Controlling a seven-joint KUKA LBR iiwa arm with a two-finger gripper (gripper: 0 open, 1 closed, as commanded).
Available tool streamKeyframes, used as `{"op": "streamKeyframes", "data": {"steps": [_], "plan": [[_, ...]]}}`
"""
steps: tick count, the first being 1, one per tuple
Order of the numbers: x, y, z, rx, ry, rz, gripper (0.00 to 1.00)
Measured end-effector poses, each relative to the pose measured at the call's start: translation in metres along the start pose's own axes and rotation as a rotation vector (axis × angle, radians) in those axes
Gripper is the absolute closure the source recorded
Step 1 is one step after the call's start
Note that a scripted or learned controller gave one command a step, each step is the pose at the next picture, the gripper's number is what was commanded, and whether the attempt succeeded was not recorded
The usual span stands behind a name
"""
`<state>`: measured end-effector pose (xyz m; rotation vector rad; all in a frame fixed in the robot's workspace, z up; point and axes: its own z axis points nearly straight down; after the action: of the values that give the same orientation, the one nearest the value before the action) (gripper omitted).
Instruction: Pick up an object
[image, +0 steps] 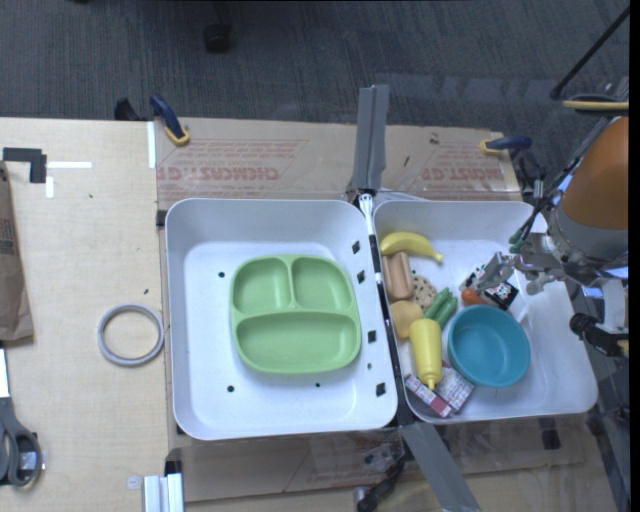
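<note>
- The things to be picked lay in the right-hand white bin (560, 400), and the pincer (487, 278) hung over that bin's middle, nearest its far-right part.
- Whether the pincer was released or clenched I could not tell from where I stood, and I could not make out anything gripped in it.
- A small orange piece (471, 297) lay just beside the pincer, a little to its left and nearer the front of the bench.
- A round blue plastic bowl (488, 346) sat upright just in front of the pincer, close to it.
- A short green piece (439, 306) lay left of the pincer, leaning on the top of a yellow plastic squeeze bottle (426, 350), which lay beside the bowl.
- A speckled round biscuit (424, 291) and a brown sausage-shaped toy (398, 276) lay further left of the pincer, near the wall between the bins.
- A yellow toy banana (408, 244) lay left of the pincer and further back.
- A pink and white printed packet (440, 393) lay well in front of the pincer, by the bin's front wall.
- Far to the pincer's left, the left-hand white bin (190, 330) held a pale green divided plate (295, 315).
- Beyond that bin, a grey ring of tape (131, 333) lay flat on the bench.
</note>
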<state>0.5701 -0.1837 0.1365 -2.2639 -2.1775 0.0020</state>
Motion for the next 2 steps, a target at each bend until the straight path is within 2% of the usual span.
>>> {"op": "streamKeyframes", "data": {"steps": [1, 2], "plan": [[0.049, 0.008, 0.026, -0.029, -0.014, -0.175, 0.0], [0.076, -0.013, 0.02, -0.028, -0.009, -0.148, 0.0]]}}
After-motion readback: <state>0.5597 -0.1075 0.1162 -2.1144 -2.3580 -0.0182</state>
